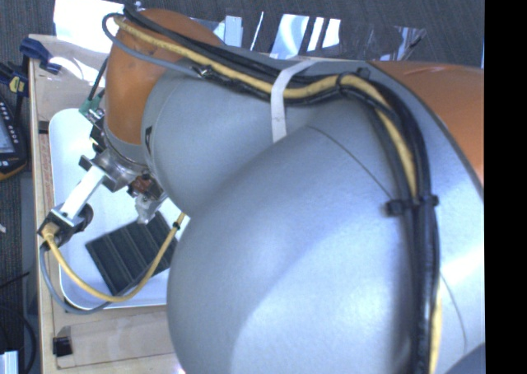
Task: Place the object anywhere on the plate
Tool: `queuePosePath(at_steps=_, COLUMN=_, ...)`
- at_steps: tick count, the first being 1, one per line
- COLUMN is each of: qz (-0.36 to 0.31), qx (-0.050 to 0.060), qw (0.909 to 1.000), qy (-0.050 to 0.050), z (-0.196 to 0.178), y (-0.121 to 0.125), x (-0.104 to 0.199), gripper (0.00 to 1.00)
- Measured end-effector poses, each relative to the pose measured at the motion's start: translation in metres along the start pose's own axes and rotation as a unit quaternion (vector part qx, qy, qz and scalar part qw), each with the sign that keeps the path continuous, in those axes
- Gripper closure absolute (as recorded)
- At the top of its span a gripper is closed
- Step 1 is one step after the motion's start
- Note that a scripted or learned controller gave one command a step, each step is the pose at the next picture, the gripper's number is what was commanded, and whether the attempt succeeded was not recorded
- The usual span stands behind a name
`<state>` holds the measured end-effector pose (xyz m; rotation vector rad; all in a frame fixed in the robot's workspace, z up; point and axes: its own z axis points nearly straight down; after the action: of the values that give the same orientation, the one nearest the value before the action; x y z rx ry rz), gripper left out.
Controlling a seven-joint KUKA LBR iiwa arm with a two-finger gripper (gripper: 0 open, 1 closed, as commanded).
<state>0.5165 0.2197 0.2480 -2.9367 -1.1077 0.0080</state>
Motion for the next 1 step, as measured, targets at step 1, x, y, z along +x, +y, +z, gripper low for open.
queuePosePath(at_steps=1, qz=-0.005, qx=0.002, qw=1.0, qy=-0.003, z=-0.0079, y=-0.0032, x=0.0006, gripper=1.0)
